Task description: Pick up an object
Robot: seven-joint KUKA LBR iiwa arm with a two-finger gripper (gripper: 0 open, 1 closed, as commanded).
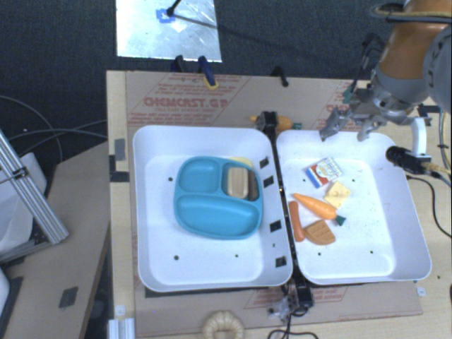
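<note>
The end effector (347,128) hangs with fingers apart and holding nothing above the far rim of the right bin (406,210), while the carrot (316,205) lies inside that bin, so picking is not yet done.

A: Which objects lie below the gripper (347,132)?
B: In the right bin (395,246), a red, white and blue packet (323,171) lies nearest the open fingers; just beyond it, a pale yellow cheese wedge (337,193).
A: And farther off?
B: An orange carrot (316,205), lying slantwise; a reddish sausage (295,221) beside the divider; a brown bread slice (320,232), farthest.
</note>
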